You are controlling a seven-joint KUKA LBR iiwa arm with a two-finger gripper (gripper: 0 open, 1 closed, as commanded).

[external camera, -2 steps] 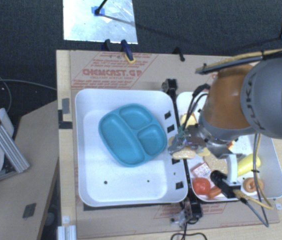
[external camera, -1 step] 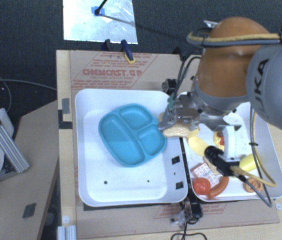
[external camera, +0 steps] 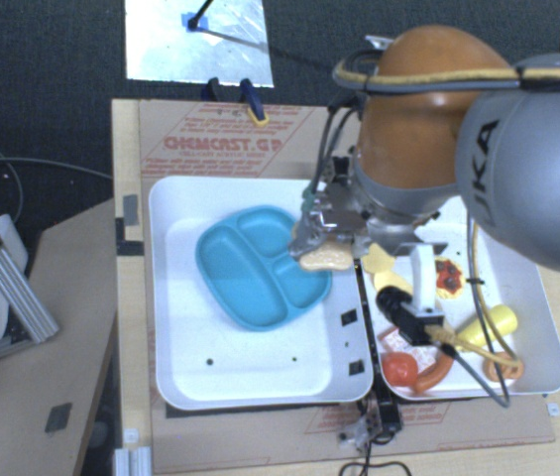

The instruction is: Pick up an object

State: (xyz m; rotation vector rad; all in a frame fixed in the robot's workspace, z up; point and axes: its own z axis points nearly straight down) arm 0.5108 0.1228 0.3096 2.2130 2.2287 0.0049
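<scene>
My gripper [external camera: 327, 248] hangs over the seam between the two white bins, at the right rim of a blue divided plate [external camera: 250, 271]. A tan, bread-like toy piece [external camera: 326, 260] sits at the gripper's tips, pinched between the metal fingers [external camera: 309, 234], which are shut on it. The piece lies level, over the plate's right edge. The arm's orange band and grey body cover the back of the right bin.
The left bin [external camera: 250, 370] holds the blue plate. The right bin [external camera: 542, 340] holds a red tomato [external camera: 399, 368], a sausage [external camera: 436, 373], a yellow piece [external camera: 499, 321], a small yellow wedge [external camera: 380, 262] and a red-and-white item [external camera: 447, 276].
</scene>
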